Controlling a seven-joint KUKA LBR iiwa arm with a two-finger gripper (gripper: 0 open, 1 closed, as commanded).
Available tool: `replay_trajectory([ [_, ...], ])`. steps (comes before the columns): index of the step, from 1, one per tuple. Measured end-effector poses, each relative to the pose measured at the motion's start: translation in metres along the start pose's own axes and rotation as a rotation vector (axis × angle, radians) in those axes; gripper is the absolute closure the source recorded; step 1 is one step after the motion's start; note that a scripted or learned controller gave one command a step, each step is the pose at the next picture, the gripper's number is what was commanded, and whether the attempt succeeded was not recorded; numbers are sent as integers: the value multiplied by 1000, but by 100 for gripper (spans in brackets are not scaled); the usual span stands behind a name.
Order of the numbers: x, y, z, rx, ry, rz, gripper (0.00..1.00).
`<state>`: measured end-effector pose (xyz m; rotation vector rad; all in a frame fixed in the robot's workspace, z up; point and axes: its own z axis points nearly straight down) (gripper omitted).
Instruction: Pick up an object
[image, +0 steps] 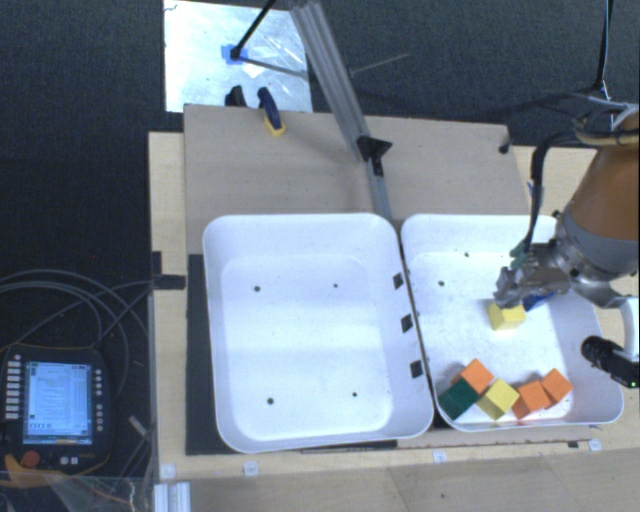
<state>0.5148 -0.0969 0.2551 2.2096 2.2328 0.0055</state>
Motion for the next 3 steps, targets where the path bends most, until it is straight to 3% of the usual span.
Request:
replay_trajectory([
  [2, 104, -11, 20, 2, 0, 0, 100],
  [3, 155, -12, 13, 1, 0, -1, 100],
])
